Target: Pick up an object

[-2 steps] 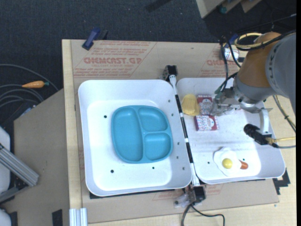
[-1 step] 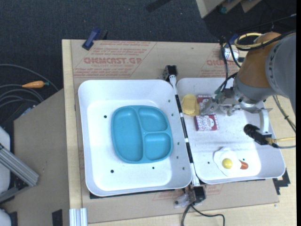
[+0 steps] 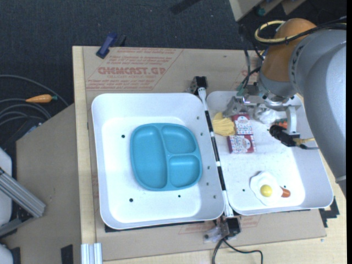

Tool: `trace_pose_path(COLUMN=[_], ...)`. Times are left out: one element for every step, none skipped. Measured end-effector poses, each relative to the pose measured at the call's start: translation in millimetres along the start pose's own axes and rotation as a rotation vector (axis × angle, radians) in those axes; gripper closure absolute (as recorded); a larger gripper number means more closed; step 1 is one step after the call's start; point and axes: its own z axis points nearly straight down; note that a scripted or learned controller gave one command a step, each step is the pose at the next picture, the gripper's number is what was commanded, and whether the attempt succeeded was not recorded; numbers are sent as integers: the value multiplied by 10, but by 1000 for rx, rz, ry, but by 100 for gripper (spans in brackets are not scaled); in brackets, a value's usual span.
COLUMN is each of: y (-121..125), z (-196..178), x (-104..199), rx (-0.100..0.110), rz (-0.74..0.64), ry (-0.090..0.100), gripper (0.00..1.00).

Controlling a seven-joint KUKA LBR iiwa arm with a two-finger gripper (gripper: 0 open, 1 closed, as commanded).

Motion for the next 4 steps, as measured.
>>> trace_pose_path(y=[5, -593, -545, -910], z=[-103, -1010, -1405, -1573], x=[-1, 666, 1224, 1440], rx=[-1, 0, -1, 4], rz=[-1, -1, 0, 0], ry=[-2, 2, 1, 1], gripper=[100, 100, 100, 100])
